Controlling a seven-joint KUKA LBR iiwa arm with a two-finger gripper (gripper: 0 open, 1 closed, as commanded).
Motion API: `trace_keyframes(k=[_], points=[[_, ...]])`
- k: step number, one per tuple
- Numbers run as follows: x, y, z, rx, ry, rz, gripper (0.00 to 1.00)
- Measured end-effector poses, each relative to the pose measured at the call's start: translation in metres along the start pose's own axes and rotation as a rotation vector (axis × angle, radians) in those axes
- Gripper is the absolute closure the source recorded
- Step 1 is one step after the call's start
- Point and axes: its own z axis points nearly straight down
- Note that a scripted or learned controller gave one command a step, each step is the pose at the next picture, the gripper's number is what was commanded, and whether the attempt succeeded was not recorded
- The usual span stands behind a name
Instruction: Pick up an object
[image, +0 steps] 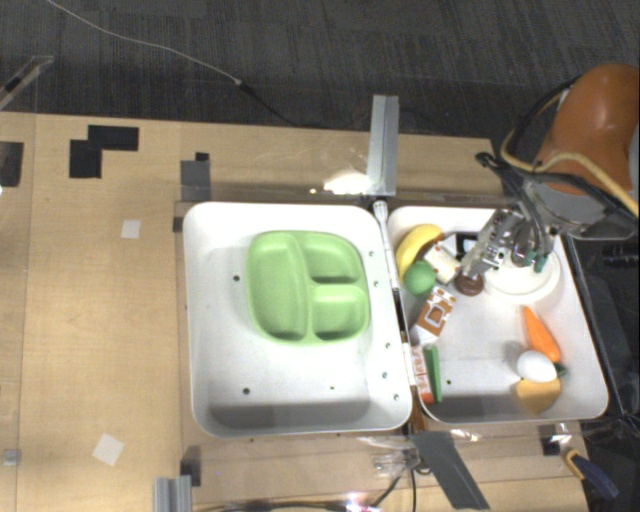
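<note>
Two shallow white bins sit side by side on the wooden worktop (90, 330). The grey arm with its orange band (590, 120) reaches in from the right and slants down into the right bin (590, 400), its jaws (470, 272) low near the bin's top left. Whether they are apart or together cannot be told. A small brown round object (468, 286), perhaps a lid, lies touching or just under their tips. A yellow banana (415, 245) lies nearby. The left bin (215, 380) holds a green divided plastic tray (305, 285).

Orange carrot (541, 334), lying slanted in right bin (590, 345), beside white egg (536, 367)
</note>
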Motion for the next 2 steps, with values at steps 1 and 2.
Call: trace_keyframes(k=[1, 2], points=[[-0.061, 0.000, -0.005, 0.005, 0.010, 0.140, 1.00], [-0.026, 0.002, 0.046, 0.005, 0.015, 0.030, 1.00]])
